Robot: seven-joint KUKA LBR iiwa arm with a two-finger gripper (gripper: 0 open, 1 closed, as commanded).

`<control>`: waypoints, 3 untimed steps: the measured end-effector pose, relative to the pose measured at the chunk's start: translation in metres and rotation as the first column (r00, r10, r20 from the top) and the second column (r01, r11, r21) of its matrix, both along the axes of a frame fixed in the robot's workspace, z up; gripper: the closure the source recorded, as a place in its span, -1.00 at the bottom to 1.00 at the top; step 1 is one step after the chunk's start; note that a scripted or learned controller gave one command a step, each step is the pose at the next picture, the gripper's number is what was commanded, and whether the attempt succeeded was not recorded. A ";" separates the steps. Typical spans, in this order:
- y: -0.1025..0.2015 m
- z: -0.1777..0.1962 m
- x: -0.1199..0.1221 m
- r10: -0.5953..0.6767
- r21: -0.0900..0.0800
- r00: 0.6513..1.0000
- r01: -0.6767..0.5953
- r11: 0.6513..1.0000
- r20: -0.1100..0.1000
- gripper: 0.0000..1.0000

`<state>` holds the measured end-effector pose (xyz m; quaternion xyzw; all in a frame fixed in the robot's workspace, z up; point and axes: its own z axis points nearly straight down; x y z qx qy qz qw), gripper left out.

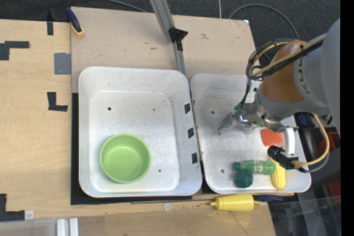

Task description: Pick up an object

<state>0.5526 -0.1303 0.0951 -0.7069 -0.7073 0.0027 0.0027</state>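
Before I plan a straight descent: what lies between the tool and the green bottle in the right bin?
In the camera view, bare white bin floor separates the tool from the green bottle; nothing sits on that stretch.

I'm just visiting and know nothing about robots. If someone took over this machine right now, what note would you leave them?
Pincer: over the right bin, near its middle, nothing seen between its fingers.
Things: green bowl in the left bin; green bottle, dark green piece, yellow piece and orange piece in the right bin's near right corner. A yellow object lies outside on the bench.
Done: nothing picked yet.
Left: grasp one object and lift it.
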 end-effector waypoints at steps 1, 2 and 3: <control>0.001 0.013 0.001 0.002 0.000 1.000 -0.002 1.000 0.004 1.00; 0.006 0.073 0.008 0.002 -0.001 1.000 -0.002 1.000 0.012 1.00; 0.008 0.116 0.013 0.001 -0.001 1.000 -0.001 1.000 0.011 1.00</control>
